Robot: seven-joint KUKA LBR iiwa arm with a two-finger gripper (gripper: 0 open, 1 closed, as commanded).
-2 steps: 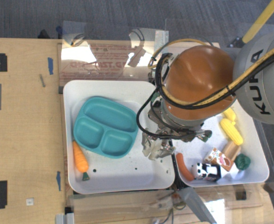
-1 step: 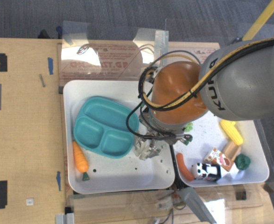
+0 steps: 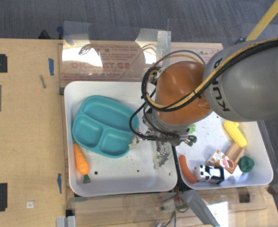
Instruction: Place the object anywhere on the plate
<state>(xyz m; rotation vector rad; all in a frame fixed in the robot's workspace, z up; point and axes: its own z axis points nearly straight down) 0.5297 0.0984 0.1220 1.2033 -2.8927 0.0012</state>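
From the overhead camera: the arm (image 3: 233, 79) sweeps in from the right, its orange band bulging over the seam between the two bins. The gripper (image 3: 160, 159) hangs low over the left bin (image 3: 124, 186), near its right wall, and I can't tell from here whether it is spread or pressed together; nothing is visibly pinched in it. The plate (image 3: 104, 126), a teal, smooth, moulded plastic dish with divided compartments, lies just left of the gripper in that same bin, tilted on a diagonal. A carrot (image 3: 81, 161), orange and tapered with a green tip, lies beside the plate's lower left edge, long axis running up and down the bin, on the far side of the plate from the tool. The right bin (image 3: 262, 174) holds a red sausage (image 3: 187, 170) closest to the gripper, then a black-and-white cow toy (image 3: 210, 173), a yellow corn cob (image 3: 235, 133) and a green lump (image 3: 246, 164). Which one is the target I can't judge; either way the drop lies leftward.
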